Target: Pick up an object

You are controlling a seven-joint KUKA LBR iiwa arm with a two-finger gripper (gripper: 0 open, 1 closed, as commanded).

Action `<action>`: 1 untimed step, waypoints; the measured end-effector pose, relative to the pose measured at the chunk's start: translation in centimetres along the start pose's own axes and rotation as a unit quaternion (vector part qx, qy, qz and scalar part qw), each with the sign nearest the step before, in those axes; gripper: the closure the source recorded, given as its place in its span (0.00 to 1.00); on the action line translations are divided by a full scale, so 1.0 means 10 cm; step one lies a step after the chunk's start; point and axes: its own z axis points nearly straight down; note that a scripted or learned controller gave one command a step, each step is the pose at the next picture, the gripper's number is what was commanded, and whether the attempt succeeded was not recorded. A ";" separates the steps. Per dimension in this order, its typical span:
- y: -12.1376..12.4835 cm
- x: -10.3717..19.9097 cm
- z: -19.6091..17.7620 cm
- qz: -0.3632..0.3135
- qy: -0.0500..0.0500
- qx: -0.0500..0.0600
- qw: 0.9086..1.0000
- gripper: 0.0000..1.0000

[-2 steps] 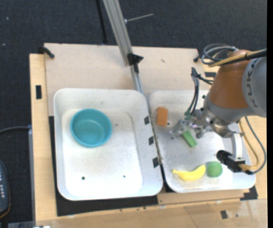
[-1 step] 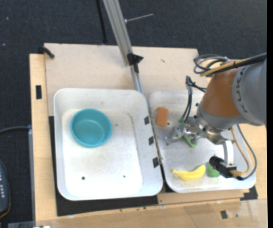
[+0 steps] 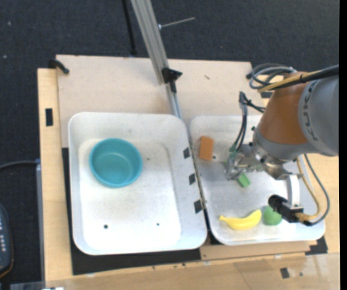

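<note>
I read the pick as under way, not finished. The gripper (image 3: 239, 169) is down low in the right bin (image 3: 222, 125), and a small green block (image 3: 243, 180) sits right at its tip. From this slanted overhead I can't make out whether the block is between the gripping parts or just lying on the bin floor touching them. So I can't tell if it is open, closed, or gripping anything. Nothing looks lifted clear of the bin yet. Left to do, as I judge it: confirm a grip, then raise.

Other candidates in the right bin:
- orange block (image 3: 206, 148), near the bin's left wall, a little apart from the gripper
- banana (image 3: 241, 221), along the near edge
- green ball (image 3: 272, 217), just beside the banana's right end

Left bin (image 3: 83, 125) holds a teal bowl (image 3: 116, 162), well apart from the arm, and I doubt it matters here.

Arm pose: arm (image 3: 309, 116) comes in from the right, orange band over the right bin's far right part, wrist bent down and toward the bin's middle. Cables loop off the wrist; a black fitting hangs near the green ball. The tool body hides much of the contact spot, which is my main worry in calling this one.
</note>
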 end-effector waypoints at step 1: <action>0.04 0.00 -0.65 -0.005 -0.001 -0.002 1.000 1.00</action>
